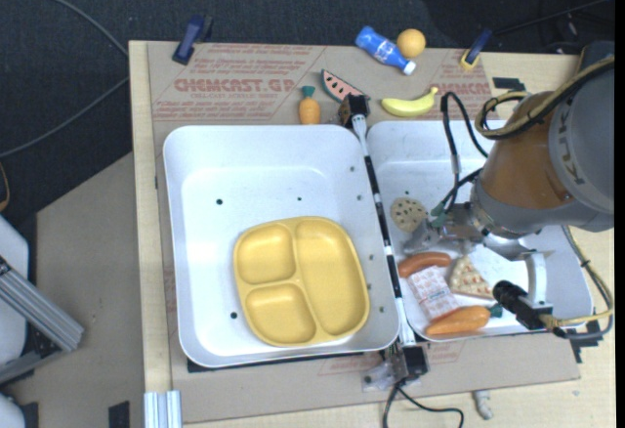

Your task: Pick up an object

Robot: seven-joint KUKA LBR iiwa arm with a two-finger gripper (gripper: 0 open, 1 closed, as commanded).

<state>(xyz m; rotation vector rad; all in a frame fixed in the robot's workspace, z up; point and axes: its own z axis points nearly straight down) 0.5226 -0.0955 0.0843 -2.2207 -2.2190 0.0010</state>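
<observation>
Red lettering reading "CHEMCAST GP" is showing on the brown protective paper [234, 84] covering the surface behind the bins.

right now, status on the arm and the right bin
Gripper low in right bin, near cookie; finger state unreadable. Nothing seen held. Sausage, packet, pizza slice, carrot crowded at front. Yellow tray in left bin.
</observation>
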